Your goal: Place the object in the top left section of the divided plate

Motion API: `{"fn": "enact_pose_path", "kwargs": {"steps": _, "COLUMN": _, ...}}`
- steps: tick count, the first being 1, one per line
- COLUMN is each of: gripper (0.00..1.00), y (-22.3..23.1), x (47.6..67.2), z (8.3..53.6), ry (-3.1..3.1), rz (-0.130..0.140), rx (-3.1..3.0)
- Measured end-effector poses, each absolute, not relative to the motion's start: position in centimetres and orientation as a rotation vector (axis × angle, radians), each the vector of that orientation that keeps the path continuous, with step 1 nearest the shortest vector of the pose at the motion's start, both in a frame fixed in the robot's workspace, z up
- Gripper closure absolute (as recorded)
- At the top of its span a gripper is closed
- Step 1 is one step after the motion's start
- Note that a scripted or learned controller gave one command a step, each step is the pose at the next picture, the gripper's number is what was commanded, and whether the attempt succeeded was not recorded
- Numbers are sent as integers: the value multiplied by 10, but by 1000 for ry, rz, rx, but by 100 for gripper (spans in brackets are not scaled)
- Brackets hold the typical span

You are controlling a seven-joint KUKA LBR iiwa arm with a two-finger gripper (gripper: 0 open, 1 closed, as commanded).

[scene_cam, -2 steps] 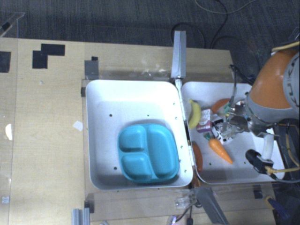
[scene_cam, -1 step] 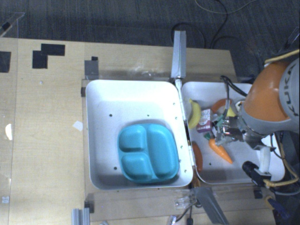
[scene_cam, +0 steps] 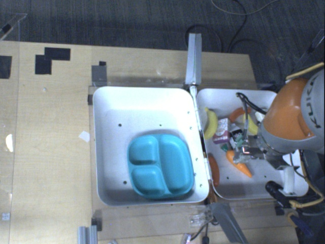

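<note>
A blue divided plate lies in the left bin, towards its front right. It has two small sections on the left and one long section on the right, all bare. My gripper hangs low in the right bin, just above the thick end of an orange carrot. The grey and orange arm hides the bin's right part. Nothing shows held in the gripper.
The right bin also holds a yellow banana by its left wall, a purple and white packet, a reddish item at the back and a red sausage at the front left. A metal post stands behind the bins.
</note>
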State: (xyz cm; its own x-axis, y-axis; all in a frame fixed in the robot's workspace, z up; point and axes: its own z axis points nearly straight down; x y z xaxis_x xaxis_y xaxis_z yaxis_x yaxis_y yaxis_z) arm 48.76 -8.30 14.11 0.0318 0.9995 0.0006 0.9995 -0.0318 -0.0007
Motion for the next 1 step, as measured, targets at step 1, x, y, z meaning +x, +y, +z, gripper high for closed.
{"fn": "enact_pose_path", "kwargs": {"steps": 1, "gripper": 100, "y": -45, "x": 546, "z": 196, "ry": -2273, "rz": -2, "rx": -2171}}
